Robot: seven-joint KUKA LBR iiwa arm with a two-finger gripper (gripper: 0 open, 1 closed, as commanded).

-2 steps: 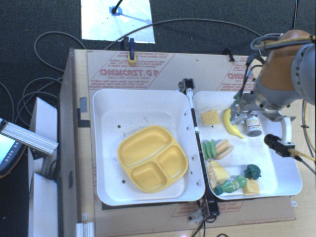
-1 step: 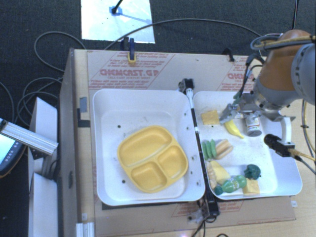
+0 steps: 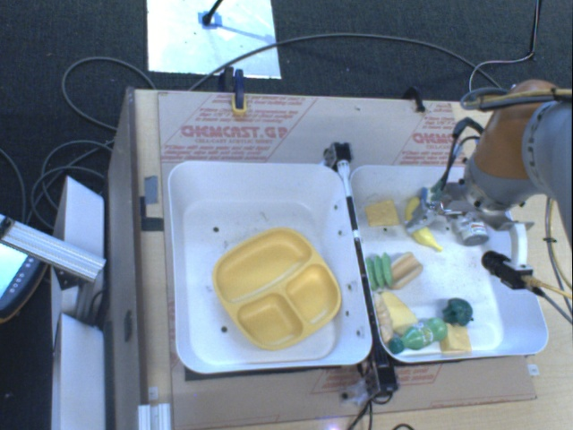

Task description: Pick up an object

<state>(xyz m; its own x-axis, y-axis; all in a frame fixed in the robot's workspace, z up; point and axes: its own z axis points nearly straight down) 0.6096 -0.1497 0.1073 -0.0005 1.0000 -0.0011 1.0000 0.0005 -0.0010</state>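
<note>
The gripper (image 3: 428, 213) is seen low in the right bin (image 3: 524, 330), at the frame's right; whether it is closed cannot be told. A yellow banana (image 3: 423, 236) lies just beside it, near a yellow block (image 3: 382, 213).

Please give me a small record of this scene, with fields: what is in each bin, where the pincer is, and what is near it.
left bin: a yellow divided tray
right bin: small toy food pieces, among them a yellow block, a banana-like piece, a green piece, a dark green round piece
arm: reaches in from the right, over the right bin
pincer: low over the upper part of the right bin, beside the banana-like piece
grasp: cannot tell
</note>
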